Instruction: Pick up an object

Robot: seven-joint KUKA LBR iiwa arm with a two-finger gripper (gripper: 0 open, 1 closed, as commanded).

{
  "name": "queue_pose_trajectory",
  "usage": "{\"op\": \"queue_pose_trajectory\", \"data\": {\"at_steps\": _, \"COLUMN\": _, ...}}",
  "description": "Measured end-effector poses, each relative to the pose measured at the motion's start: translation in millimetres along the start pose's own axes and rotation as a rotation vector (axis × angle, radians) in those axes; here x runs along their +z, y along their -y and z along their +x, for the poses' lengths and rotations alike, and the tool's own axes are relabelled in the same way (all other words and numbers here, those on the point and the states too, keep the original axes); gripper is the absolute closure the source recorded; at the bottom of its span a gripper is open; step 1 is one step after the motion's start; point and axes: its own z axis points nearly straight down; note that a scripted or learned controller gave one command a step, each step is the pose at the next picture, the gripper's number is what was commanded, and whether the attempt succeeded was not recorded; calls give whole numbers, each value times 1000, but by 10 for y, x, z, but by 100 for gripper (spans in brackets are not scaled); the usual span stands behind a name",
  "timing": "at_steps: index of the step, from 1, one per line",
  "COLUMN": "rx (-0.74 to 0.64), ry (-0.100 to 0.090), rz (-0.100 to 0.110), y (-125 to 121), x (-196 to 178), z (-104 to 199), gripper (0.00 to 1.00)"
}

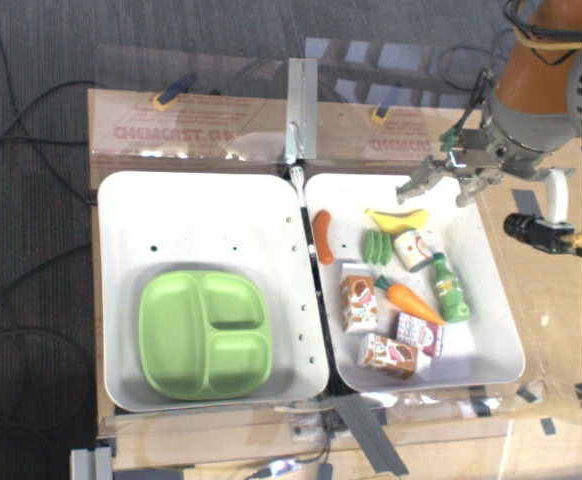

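Note:
The right bin (491, 268) holds several toy foods. A yellow banana (396, 219) lies at the back, with a green pea pod (376, 246) and a white can (413, 250) just in front of it. A red sausage (323, 238) sits by the left wall. Nearer the front are a green bottle (449, 288), a carrot (412, 302), a brown carton (359, 303), a pink carton (420, 333) and another brown carton (388, 355). My gripper (436, 190) hangs open above the bin's back right part, just behind the banana, with nothing between its fingers.
The left bin (131, 218) holds a green divided plate (206, 333). A metal divider post (300, 108) stands between the bins at the back. A black fitting (539, 230) sticks out over the bench at the right.

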Motion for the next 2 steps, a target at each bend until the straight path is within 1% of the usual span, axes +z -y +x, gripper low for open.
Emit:
{"op": "queue_pose_trajectory", "data": {"at_steps": 1, "rx": 368, "ry": 3, "rz": 0, "y": -588, "x": 521, "z": 49, "gripper": 0}}
{"op": "queue_pose_trajectory", "data": {"at_steps": 2, "rx": 248, "ry": 1, "rz": -18, "y": -20, "x": 1669, "z": -198, "gripper": 0}}
